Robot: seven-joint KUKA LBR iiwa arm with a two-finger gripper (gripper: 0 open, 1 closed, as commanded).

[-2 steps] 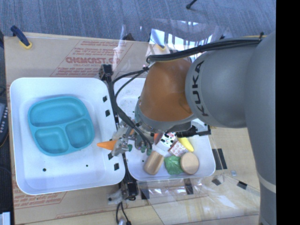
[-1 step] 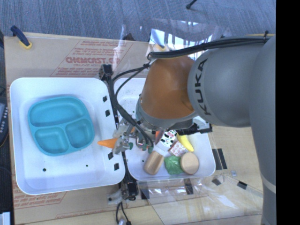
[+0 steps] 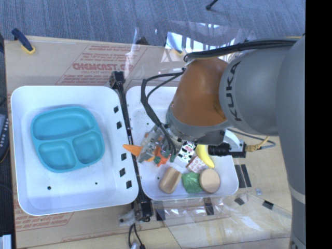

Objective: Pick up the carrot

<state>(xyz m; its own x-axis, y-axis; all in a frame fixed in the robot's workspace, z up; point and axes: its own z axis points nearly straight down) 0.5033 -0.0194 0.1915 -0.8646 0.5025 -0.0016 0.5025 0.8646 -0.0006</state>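
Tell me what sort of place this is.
Probably a robot test lab: a grey arm reaches over two white bins on a cardboard-covered bench, with toy food like a carrot.

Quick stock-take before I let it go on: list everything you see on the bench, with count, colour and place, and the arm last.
bins: two, white, side by side on the bench
divided plate: one, light blue, in the left bin
carrot: one, orange, at the right bin's left edge, beside the gripper
banana: one, yellow, in the right bin near its front
green item: one, green, at the right bin's front wall
tan pieces: two, beige, either side of the green item
black-and-white spotted item: one, by the banana
clamp: one, blue and yellow, far left corner
arm: one, grey with orange band, over the right bin
gripper: one, down at the carrot, grasp unclear
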